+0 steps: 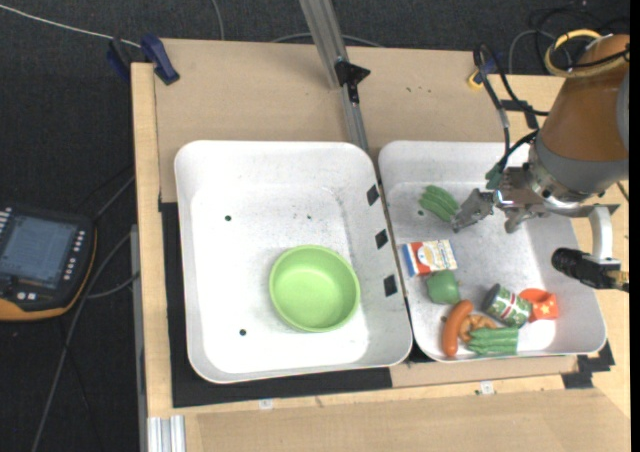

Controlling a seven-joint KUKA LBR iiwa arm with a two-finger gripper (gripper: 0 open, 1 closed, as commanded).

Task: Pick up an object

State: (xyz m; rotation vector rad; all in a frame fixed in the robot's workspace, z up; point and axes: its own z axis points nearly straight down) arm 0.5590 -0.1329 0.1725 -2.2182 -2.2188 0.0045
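Note:
My gripper [490,219] hangs over the back half of the right bin [560,270], open, with nothing between its fingers. Its left finger [467,216] points toward a ridged green vegetable [438,202] just to its left, without touching it. Nearer the front lie a small red, white and blue carton [430,257], a round green piece [443,288], a green-labelled can [507,305], a red piece [541,306], an orange sausage [456,326] and a bunch of green beans [495,342].
The left bin [230,190] holds a light green bowl [314,287] near its front. A metal pole [330,30] slants up from the divider between the bins. Cables and the arm's black fitting [585,265] hang over the right bin's right side.

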